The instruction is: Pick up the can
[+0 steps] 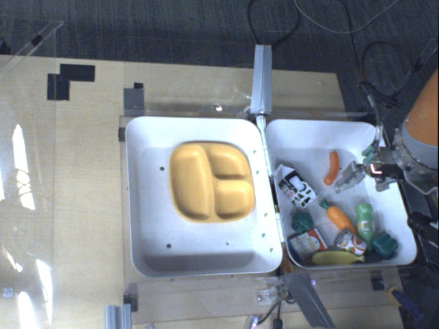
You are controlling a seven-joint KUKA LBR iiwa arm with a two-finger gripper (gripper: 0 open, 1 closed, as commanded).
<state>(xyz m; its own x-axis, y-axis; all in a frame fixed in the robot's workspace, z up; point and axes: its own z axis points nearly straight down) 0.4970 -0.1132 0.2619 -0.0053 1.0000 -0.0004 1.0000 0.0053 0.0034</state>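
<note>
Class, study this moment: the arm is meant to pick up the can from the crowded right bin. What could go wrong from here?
1. The can lies wedged among the carrot, green bottle and banana, so the tool may grab or knock a neighbour instead.
2. The tool hangs above the carrot and beside the sausage, away from the can; a straight descent would probably miss it.

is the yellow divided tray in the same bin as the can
No, the yellow divided tray lies in the left white bin, while the small red-labelled can sits in the right white bin.
</note>
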